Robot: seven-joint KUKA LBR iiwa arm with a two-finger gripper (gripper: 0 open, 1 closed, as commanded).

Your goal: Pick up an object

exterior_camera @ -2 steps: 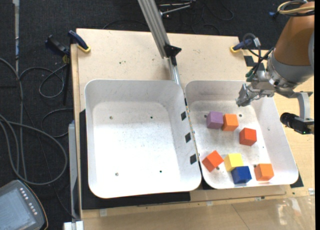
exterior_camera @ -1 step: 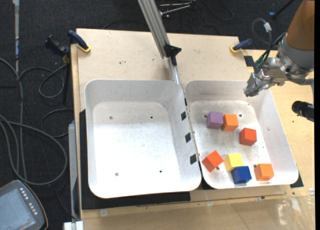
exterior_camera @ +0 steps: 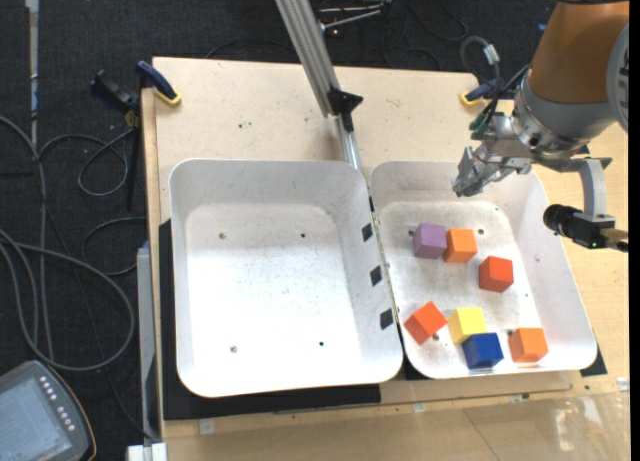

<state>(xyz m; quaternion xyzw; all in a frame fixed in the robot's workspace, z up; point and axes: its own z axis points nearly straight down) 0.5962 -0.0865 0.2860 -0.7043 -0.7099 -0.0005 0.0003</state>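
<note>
Bins: white, smooth moulded plastic, slightly glossy, speckled with dark marks. Bench: pale, matt board with scuffs. Cubes: matt, solid-coloured faces. Arm: glossy orange band, smooth grey shell. Pole: bare brushed metal.

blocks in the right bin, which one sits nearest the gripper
The purple block, the only purple one, at the back left of the group in the right bin. It lies closest to the gripper; the orange block touching it is slightly farther.

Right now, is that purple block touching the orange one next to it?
Touching. In the camera view the purple block and the orange block sit side by side with no white bin floor between their facing edges.
</note>
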